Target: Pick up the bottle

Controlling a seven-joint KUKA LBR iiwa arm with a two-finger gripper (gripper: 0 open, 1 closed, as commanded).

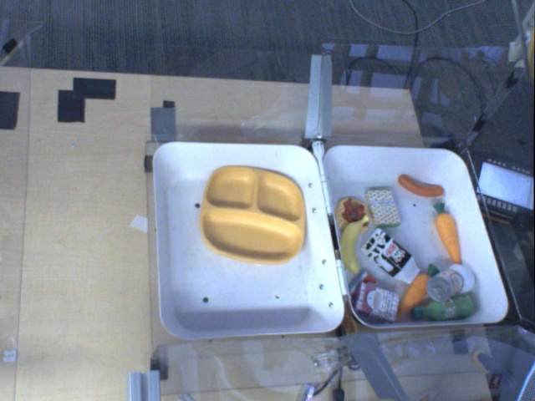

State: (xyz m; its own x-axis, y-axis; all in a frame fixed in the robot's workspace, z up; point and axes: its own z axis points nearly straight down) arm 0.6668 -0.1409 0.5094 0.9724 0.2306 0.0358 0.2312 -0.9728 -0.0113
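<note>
A green bottle (pixel 445 310) lies on its side in the front right corner of the right bin (pixel 468 170), against the front wall. A silvery can (pixel 450 282) rests just behind it and a small carrot (pixel 415 291) leans at its left end. Both touch or overlap the bottle.
The right bin also holds a black-and-white carton (pixel 389 253), a banana (pixel 349 246), a red packet (pixel 375 301), a long carrot (pixel 448 233), a sausage (pixel 420 186), a checkered pack (pixel 383 206) and a red fruit (pixel 352 210). A yellow divided plate (pixel 253 212) sits in the left bin (pixel 180 291).
</note>
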